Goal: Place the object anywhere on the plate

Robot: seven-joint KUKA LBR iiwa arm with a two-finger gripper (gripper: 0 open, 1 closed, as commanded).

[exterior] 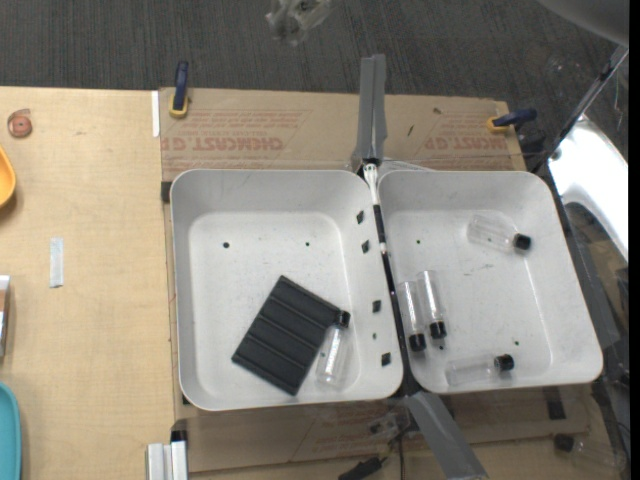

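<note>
The 2 white bins sit side by side on the counter (90,208), on a sheet of cardboard (440,133) held down at its far edge by 2 clamps (180,90) (511,120), probably so nothing shifts during tries.

The plate (285,333), a black ribbed slab, lies at a slant in the near part of the left bin (180,268). A clear tube (331,358) with a black cap lies along the plate's right edge, touching it or just overlapping it; I cannot tell which. Most of it appears to rest on the bin floor, so I would not count it as placed.

The right bin (565,238) holds 4 more tubes: 1 far right (493,232), 2 lying together near the divider (421,306), and 1 by the near wall (478,369). They serve as stock to pick from.

A blurred shape beyond the far edge of the cardboard looks like the gripper (297,8), well apart from both bins. Whether it is open or closed, or has hold of anything, I cannot tell.
</note>
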